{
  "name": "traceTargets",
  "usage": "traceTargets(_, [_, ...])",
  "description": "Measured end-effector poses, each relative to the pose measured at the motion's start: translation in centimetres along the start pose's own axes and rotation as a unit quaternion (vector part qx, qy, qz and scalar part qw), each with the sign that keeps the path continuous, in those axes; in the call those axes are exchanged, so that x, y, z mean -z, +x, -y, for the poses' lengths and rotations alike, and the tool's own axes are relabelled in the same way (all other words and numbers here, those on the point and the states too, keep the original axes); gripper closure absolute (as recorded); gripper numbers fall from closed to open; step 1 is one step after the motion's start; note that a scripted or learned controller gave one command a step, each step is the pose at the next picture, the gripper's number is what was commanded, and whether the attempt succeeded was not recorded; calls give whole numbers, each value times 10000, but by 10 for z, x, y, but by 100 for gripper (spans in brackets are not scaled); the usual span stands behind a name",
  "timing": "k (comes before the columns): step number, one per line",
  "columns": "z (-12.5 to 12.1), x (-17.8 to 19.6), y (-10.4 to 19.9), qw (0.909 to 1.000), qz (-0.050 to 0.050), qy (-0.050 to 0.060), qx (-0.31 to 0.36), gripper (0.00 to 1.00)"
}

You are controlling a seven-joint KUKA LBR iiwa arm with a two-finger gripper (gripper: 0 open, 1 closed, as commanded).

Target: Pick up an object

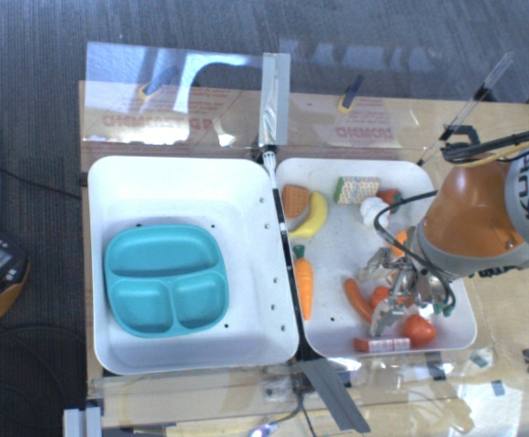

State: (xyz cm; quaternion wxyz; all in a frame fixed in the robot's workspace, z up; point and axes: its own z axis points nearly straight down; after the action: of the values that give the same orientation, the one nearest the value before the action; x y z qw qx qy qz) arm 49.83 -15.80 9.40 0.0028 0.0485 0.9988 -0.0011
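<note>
White plastic, two shallow bins side by side on a wooden bench; the divider [282, 235] between them serves as landmark.

Left of the divider: left bin [132, 176], holding one teal tray [166, 278] with three compartments, lying flat toward the bin's left half, well apart from the divider.

Just right of the divider, right bin [337, 340]:
- orange wedge-shaped piece [293, 198], near the far end of the divider, touching the banana.
- banana [313, 218], yellow, curved, just right of that piece.
- carrot [304, 288], orange with a green top, lying lengthwise just beside the divider, nearer the front.

Farther right of the divider:
- small speckled block [357, 189] with a green end, near the bin's far wall.
- white rounded item [371, 211], just in front of the block; kind cannot be told.
- second carrot-like orange stick [358, 300], lying at a slant, near the gripper.
- red-and-white flat item [382, 344] at the front wall.
- red tomato-like ball [420, 330], touching that item's right end.

Farthest right of the divider: arm [469, 212], orange band uppermost, reaching in over the bin's right side. Gripper [394, 294], metallic, down among the orange stick and red ball; whether its fingers are spread or closed, or hold anything, I cannot tell amid the clutter.
</note>
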Motion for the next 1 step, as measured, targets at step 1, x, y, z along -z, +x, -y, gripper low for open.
traceTargets(1, [-61, -2, 13, 9989, 91, 1, -461, 0])
